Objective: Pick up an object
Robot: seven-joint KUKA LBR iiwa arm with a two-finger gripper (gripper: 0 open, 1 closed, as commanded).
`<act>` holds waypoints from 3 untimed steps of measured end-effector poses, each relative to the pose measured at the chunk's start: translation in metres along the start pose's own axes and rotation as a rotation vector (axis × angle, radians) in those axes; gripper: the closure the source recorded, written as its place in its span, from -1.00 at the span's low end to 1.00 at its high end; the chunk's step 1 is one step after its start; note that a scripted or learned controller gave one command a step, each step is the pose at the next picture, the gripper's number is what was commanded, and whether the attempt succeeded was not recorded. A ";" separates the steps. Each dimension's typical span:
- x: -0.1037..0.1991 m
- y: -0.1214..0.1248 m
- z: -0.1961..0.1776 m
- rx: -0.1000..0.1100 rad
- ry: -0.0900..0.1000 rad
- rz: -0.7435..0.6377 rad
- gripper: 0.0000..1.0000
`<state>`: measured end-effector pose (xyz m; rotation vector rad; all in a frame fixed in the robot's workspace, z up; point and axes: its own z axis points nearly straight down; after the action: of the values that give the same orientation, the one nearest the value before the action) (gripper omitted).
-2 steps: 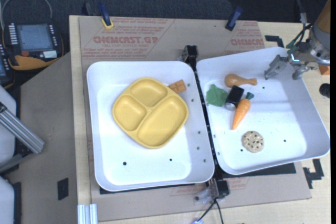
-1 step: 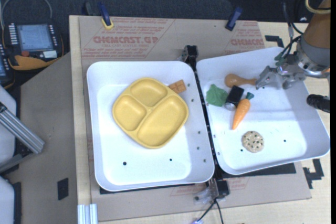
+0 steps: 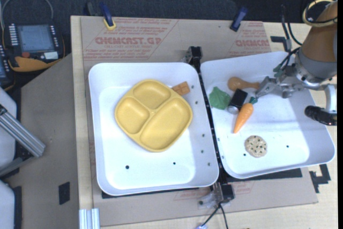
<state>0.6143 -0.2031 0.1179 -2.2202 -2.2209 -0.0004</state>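
Observation:
In the right bin (image 3: 289, 161) lie an orange carrot (image 3: 242, 117), a round cookie (image 3: 256, 146), a black cylinder (image 3: 237, 100), a green piece (image 3: 218, 98) and a tan wooden piece (image 3: 239, 83). My gripper (image 3: 266, 87) reaches in from the right, low over the bin's far half. Its tip is just right of the black cylinder and above the carrot's leafy end. Nothing is visibly held in it.
The left bin (image 3: 107, 158) holds a yellow divided plate (image 3: 154, 114) with a small orange-brown block (image 3: 181, 88) at its far right edge. The arm's grey body and orange band (image 3: 320, 43) stand over the right bin's far right corner. A black part (image 3: 320, 113) juts in at the right rim.

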 end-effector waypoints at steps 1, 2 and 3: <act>0.003 0.007 0.024 -0.013 0.001 -0.005 -1.00; 0.003 0.011 0.007 -0.028 -0.001 -0.006 1.00; 0.007 0.013 -0.038 -0.007 -0.004 -0.002 1.00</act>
<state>0.6272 -0.1958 0.1556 -2.2234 -2.2287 -0.0040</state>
